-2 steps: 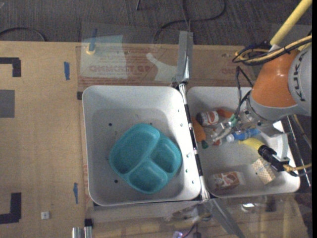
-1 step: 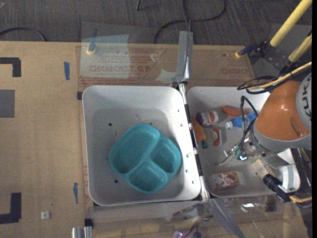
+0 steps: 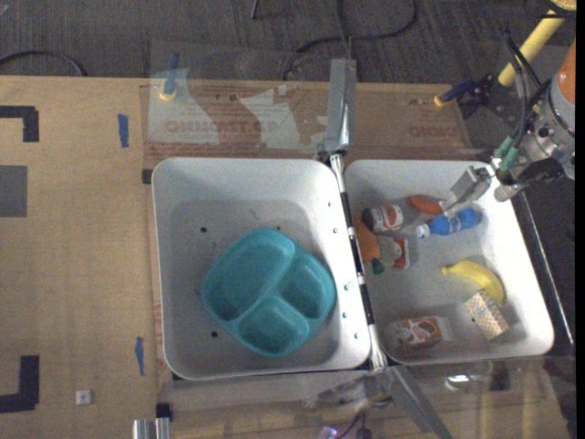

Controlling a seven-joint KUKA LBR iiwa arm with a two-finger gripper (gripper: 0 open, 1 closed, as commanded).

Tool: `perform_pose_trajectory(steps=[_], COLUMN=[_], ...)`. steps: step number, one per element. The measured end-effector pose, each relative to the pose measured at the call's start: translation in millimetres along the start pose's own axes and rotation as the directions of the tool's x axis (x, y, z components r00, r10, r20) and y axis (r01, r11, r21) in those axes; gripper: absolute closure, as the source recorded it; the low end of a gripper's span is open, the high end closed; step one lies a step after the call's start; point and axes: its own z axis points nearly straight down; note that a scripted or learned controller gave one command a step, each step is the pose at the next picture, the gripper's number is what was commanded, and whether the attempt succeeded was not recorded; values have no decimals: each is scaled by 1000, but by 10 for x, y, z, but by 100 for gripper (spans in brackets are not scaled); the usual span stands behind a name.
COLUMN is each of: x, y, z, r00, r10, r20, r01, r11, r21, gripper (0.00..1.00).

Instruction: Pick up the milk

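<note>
My pincer over right bin far edge, above blue bottle; can't tell how far open, nothing visibly held; milk lies at bin's near side, well apart.

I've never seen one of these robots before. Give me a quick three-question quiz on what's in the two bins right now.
1. True or false: the teal plate lies in the left bin.
2. Which bin holds the milk? A) left B) right
3. Fill in: the yellow fruit in the right bin is a ______.

Key:
1. True; the plate has three compartments and is alone there.
2. B; the milk lies near the front edge, apart from the gripper, which is over the far side by the blue bottle.
3. Banana.
</note>
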Motion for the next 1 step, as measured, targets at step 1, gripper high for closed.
perform_pose_trajectory(steps=[1], x=[161], y=[-160], z=[1548], r00=[995], r10=[97], r20=[-2], r01=[-97], r11=[995], r21=[2], gripper=[0])
